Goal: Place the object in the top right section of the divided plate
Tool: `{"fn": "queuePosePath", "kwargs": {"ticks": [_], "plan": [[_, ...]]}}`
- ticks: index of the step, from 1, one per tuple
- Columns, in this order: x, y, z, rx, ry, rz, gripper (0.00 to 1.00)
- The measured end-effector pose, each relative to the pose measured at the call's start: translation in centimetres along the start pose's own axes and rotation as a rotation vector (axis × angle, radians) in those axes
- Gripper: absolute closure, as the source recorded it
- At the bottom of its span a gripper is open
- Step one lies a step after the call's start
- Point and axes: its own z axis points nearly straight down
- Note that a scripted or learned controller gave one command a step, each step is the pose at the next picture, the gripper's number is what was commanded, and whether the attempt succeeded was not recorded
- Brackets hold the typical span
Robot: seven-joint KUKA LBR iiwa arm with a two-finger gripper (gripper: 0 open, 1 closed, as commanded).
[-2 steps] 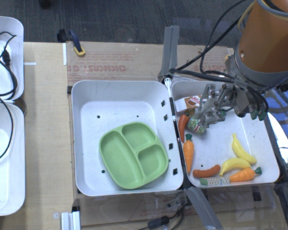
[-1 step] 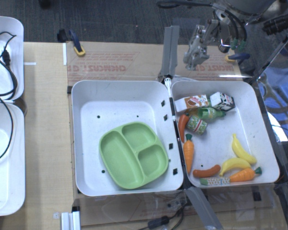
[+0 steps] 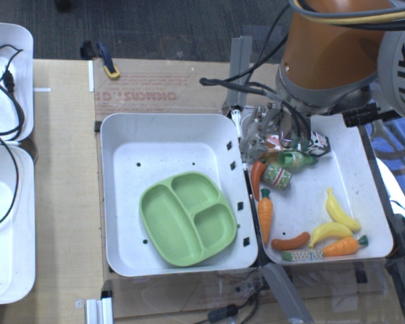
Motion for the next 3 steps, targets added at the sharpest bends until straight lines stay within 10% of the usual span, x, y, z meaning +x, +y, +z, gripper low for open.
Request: {"fn": "queuePosePath", "kwargs": {"ticks": [1, 3], "plan": [[0.2, -5.9, 3.6, 0.000, 0.001, -0.097, 1.00], [3.5, -4.5, 7.7, -0.001, -0.002, -0.134, 1.00]]}}
